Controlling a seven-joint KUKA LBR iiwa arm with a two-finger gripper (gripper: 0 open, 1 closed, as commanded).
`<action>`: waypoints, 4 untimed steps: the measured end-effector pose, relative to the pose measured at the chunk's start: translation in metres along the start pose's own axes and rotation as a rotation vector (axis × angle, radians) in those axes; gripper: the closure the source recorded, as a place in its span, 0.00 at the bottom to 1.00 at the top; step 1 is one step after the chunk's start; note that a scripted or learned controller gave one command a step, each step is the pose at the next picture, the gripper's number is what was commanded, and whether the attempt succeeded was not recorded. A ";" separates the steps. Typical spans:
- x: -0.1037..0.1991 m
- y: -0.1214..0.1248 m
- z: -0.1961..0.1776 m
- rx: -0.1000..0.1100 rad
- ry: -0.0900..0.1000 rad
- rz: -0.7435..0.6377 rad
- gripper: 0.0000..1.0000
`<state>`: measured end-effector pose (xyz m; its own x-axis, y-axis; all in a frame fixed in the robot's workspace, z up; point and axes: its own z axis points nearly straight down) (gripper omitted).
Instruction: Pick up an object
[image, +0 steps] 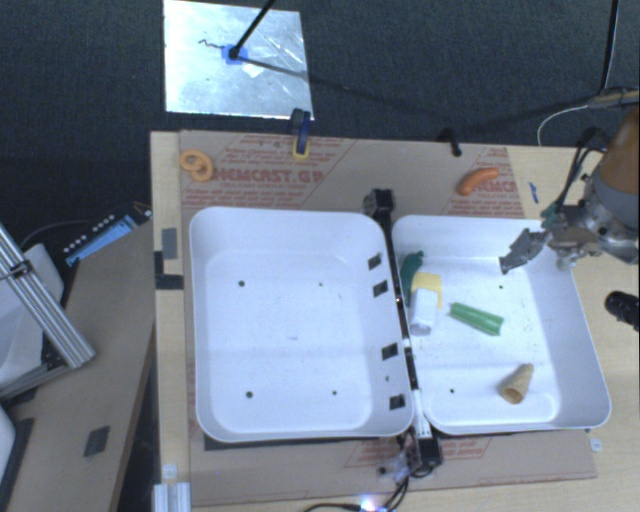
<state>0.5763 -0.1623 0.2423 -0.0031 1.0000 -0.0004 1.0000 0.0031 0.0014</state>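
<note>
1. Here the claw (520, 252) hung over the upper right part of the right bin (570, 330), reaching in from the right; whether it was open or closed could not be told, and nothing showed in its grasp.
2. The right bin held the objects: a green piece (411, 268) near the top of its left wall; a yellow block (427, 287) just below it; a pale white piece (422, 318) touching the block's lower side.
3. A green stick (476, 318) lay tilted near the bin's middle, just right of the white piece; a tan cone (517, 383) lay lower right — well apart from the claw.
4. The left bin (290, 320) sat beside the right one, their walls meeting along a clipped seam.
5. On the counter (420, 165) behind the bins lay an orange sausage-shaped toy (477, 181) and, far left, a tan ring (197, 165); a yellow-and-blue clamp (300, 135) stood at the back edge.
</note>
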 end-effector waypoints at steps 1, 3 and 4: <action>0.078 -0.086 0.133 0.017 0.008 -0.002 0.00; 0.171 -0.039 -0.182 -0.020 0.003 -0.007 0.00; 0.169 -0.039 -0.184 -0.006 0.000 -0.006 1.00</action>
<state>0.5364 0.0065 0.4262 -0.0091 1.0000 -0.0006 0.9999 0.0091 0.0071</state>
